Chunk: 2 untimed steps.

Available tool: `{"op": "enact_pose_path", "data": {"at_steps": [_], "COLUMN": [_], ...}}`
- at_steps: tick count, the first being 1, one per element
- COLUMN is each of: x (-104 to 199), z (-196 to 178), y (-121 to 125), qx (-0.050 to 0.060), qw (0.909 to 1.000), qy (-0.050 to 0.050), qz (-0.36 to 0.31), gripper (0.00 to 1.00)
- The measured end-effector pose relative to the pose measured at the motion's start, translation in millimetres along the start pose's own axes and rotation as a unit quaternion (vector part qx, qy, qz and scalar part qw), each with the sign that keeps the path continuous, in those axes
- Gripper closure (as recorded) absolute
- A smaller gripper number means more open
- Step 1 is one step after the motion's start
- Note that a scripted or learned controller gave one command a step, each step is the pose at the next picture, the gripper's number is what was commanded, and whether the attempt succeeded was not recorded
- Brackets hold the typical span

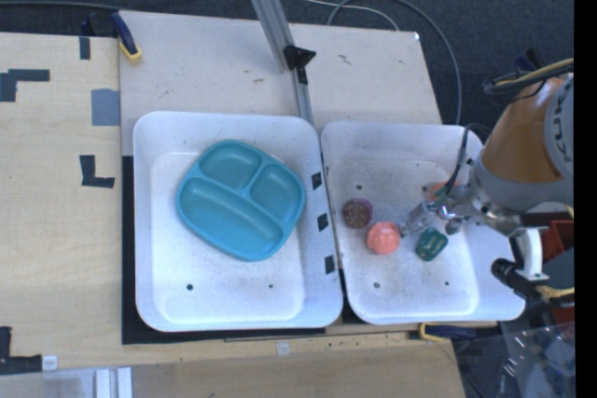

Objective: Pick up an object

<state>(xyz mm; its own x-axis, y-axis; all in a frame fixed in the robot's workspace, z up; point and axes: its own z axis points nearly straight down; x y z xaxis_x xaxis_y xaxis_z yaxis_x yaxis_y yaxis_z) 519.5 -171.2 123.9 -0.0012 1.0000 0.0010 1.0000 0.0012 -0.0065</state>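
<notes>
1. Metal tool (427, 221) sits low in the right bin (401, 144), between the pink ball (383, 238) and the dark green object (431, 245). Can't tell whether it's spread or pressed together; nothing visibly between its tips.
2. Candidates: pink ball just left of the tool, green object just below it, brown-purple round object (356, 213) a bit further left. Something orange (437, 191) partly hidden behind the tool.
3. Judgement: pick one target. Ball and green object sit close, so a centred descent between them likely grabs neither.
4. Suggest shifting over the ball, straddling it, then closing; round, may roll.
5. Left bin (154, 200) holds a blue divided plate (241, 199), well apart. Counter (187, 61) irrelevant.
</notes>
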Motion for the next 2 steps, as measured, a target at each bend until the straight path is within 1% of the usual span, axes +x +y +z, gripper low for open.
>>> {"op": "enact_pose_path", "data": {"at_steps": [1,2], "x": [0,-7], "z": [-12,-59], "y": [1,5], "qx": [-0.001,-0.005], "qw": [1.0,1.0], "qy": [0.0,-0.001], "qz": [-0.001,0.0], "gripper": [1.0,1.0]}}
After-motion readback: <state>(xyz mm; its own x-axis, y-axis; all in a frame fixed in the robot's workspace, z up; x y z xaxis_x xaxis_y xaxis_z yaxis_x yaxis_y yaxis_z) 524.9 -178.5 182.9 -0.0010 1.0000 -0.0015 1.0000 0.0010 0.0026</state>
